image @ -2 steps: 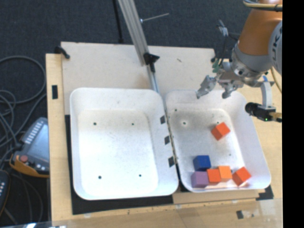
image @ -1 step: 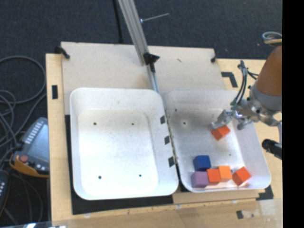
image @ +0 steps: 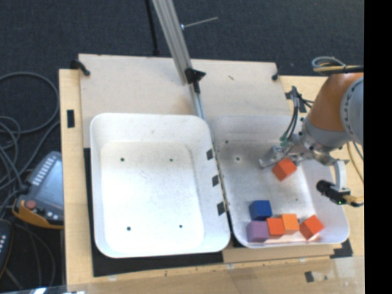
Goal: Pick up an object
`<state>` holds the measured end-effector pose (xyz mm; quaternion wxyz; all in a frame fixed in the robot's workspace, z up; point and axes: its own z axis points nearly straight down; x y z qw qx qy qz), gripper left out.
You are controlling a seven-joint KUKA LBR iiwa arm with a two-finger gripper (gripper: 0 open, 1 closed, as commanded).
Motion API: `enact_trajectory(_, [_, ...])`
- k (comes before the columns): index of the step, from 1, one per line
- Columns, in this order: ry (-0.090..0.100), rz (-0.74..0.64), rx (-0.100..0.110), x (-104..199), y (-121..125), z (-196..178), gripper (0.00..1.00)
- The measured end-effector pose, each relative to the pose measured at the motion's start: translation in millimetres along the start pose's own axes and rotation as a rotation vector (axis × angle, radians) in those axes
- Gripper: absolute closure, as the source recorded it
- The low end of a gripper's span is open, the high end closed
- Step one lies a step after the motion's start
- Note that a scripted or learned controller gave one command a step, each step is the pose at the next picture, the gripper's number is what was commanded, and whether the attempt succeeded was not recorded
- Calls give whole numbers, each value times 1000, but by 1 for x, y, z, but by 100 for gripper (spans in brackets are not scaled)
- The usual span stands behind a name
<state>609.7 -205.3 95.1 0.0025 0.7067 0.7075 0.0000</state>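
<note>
Over the right bin (image: 236,141) hangs the end effector (image: 280,162), and an orange cube (image: 283,169) sits tilted between its fingers, just above the bin floor, so it is closed on that cube. The grey arm (image: 334,112) with its orange band comes in from the right.

Along the near edge of the right bin lies a cluster: a blue cube (image: 260,209), a purple cube (image: 258,230) in front of it, then an orange cube (image: 276,226) and a lighter orange block (image: 290,222) touching side by side, and an orange-red cube (image: 312,226) at the right end. The left bin (image: 153,182) shows a speckled white floor with a few dark dots.

Both bins rest on a pale wooden desk (image: 135,84). A metal rail (image: 174,35) slants up from between the bins to the far side. Dark carpet (image: 73,17) surrounds the desk; cables (image: 18,103) and a handheld controller (image: 41,188) lie at the left.
</note>
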Motion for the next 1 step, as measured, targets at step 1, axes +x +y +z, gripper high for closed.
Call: enact_trajectory(1, [3, 2, 3, 41, -42, -3, 0])
